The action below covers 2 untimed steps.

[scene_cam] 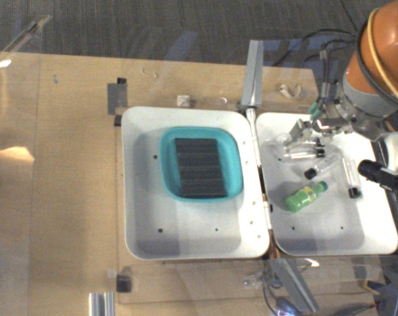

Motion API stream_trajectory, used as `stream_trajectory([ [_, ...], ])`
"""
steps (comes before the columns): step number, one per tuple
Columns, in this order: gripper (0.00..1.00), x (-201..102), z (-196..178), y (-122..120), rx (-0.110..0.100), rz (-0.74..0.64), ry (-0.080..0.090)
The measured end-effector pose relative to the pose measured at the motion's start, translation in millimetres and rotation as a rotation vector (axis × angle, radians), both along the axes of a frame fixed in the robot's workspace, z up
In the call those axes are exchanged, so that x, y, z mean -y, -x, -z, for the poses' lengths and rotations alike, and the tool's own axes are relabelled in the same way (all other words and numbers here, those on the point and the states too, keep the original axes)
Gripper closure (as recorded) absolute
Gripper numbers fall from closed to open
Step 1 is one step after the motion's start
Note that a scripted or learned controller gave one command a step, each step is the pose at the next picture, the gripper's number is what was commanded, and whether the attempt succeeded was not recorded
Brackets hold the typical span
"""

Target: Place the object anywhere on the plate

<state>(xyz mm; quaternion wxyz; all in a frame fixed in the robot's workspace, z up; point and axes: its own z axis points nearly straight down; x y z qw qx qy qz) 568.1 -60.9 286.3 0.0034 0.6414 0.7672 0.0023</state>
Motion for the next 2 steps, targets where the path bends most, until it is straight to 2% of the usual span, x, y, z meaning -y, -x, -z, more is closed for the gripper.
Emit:
stream_trajectory([
  [1, 0.00, -74.2, 24.3, 54.8, -0.004, 0.113, -0.002],
  [2, 0.00, -73.9, 24.2, 54.7, -0.004, 0.114, -0.002],
])
